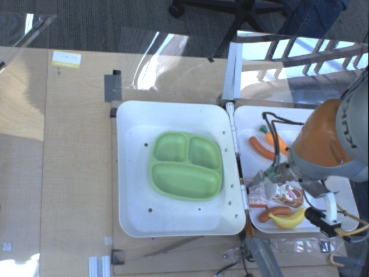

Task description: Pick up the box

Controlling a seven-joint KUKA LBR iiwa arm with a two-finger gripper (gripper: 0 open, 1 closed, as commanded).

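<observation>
The box [287,195], white with red print, lies in the right bin [247,120] near its front. A second red-and-white pack [257,197] lies just left of it, against the bin's left wall. My gripper [269,175] hangs low over the right bin, just above and left of the box, and the grey wrist with its orange band [323,137] covers the bin's middle. How the gripper tips meet the box is hidden by the wrist and cables.
A yellow banana [290,217] and a red sausage [266,214] lie in front of the box. Another sausage [262,148] and an orange carrot [272,138] lie behind the gripper. The left bin [130,172] holds a green divided plate [186,165].
</observation>
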